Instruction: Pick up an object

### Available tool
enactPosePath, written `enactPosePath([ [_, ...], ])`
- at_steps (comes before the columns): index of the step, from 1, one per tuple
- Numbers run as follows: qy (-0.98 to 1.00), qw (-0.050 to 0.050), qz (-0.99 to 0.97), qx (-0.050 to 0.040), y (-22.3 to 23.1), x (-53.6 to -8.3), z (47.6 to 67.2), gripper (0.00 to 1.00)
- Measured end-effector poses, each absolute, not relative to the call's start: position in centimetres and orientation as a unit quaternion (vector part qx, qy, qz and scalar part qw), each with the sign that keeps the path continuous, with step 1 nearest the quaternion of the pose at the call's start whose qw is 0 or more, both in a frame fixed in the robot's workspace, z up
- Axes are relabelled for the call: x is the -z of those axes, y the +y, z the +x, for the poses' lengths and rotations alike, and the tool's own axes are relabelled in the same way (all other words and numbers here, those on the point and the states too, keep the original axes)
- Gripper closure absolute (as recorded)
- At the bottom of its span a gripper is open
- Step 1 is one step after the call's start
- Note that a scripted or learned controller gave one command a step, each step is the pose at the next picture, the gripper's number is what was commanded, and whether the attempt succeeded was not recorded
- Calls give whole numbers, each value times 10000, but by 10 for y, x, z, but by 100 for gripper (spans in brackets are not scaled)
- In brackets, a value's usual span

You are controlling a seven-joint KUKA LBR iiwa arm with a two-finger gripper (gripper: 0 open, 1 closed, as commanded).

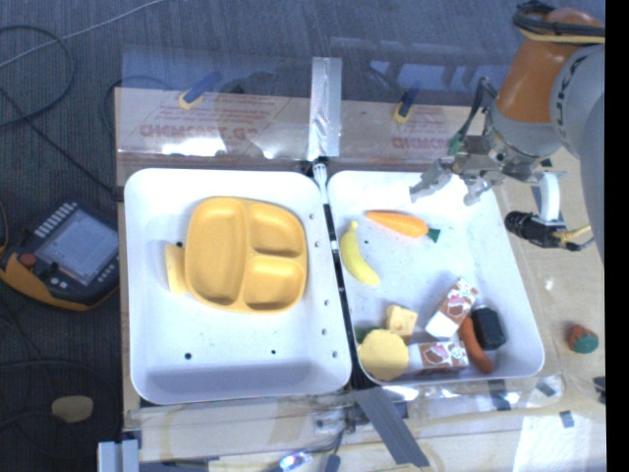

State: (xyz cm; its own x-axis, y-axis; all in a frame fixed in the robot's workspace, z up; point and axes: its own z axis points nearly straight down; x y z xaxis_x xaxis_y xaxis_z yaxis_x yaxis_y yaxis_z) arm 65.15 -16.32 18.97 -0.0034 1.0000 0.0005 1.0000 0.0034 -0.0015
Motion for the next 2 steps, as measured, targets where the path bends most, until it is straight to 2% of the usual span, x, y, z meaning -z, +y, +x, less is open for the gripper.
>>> enactPosePath([
  [1, -7368, -11, -6761, -10, -136, -94, 655, 0],
  [2, -7374, 28, -6754, -45, -136, -101, 653, 100],
])
